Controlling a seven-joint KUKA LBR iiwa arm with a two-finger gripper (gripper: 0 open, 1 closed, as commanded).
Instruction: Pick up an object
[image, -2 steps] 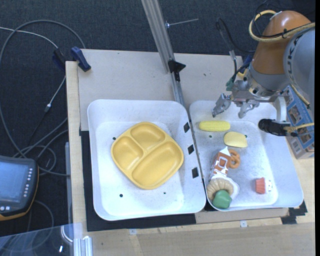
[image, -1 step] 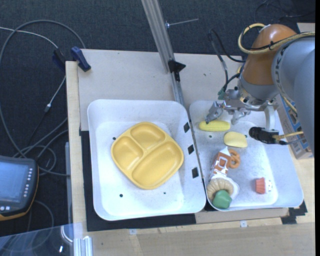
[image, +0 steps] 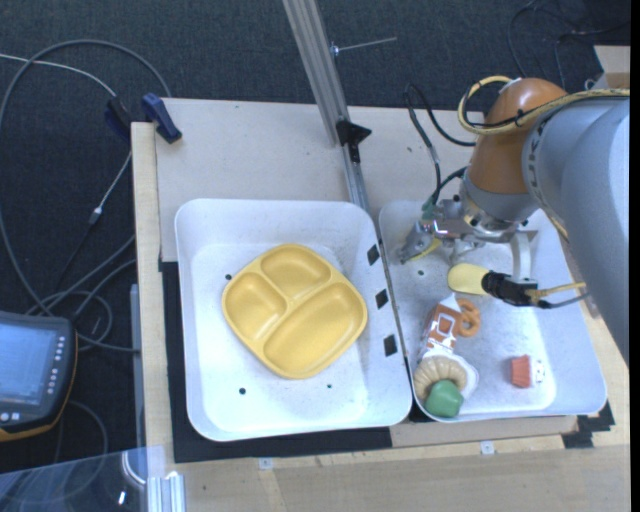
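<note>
The right bin (image: 570, 395) holds several small objects. A pale yellow rounded object (image: 464, 277) lies near its middle. Below that lie an orange ring-shaped piece (image: 466, 319) and a white and orange packet (image: 440, 338). At the front edge sit a beige round item (image: 446, 371) and a green ball (image: 445, 400). An orange block (image: 521, 372) lies to the front right. My gripper (image: 432, 236) hangs over the far left part of this bin, just above and left of the yellow object. Nothing shows between its parts.
A yellow divided plate (image: 293, 308) fills the middle of the left bin (image: 200, 240). A metal post (image: 325, 70) slants up behind the bins. The grey arm (image: 590, 170) and its orange band (image: 510, 130) cover the far right. Cables lie on the floor at left.
</note>
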